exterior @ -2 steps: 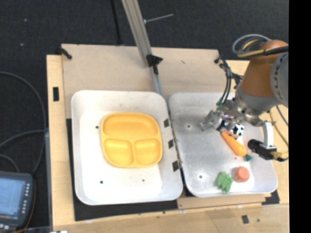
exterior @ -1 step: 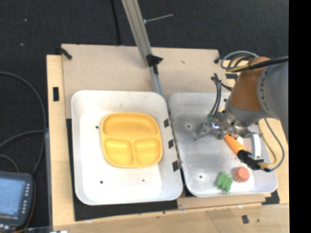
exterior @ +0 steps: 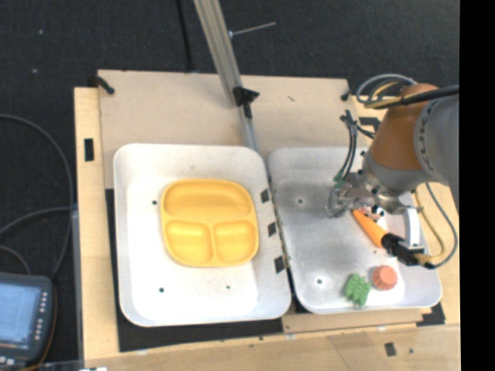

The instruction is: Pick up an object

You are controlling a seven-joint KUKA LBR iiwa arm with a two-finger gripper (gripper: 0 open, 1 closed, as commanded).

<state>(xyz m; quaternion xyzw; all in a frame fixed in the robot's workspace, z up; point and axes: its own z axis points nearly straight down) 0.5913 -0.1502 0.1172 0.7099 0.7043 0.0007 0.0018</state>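
Claw (exterior: 338, 204) low inside right bin (exterior: 309, 238); grip cannot be told.
Yellow tray (exterior: 209, 221) fills left bin (exterior: 139, 230) on tan surface (exterior: 170, 107).

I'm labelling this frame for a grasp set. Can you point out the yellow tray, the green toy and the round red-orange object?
yellow tray (exterior: 209, 199): camera view, its large top compartment.
green toy (exterior: 356, 289): camera view, its middle.
round red-orange object (exterior: 384, 277): camera view, its top face.

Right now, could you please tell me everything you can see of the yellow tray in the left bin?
The yellow tray looks like moulded plastic, a rounded rectangle with three compartments: one long one along its far side and two smaller ones side by side nearer the camera. It lies flat, open side up, slightly askew, near the middle of the left bin, resting on the bin's floor. Nothing lies in it, and nothing else touches it.
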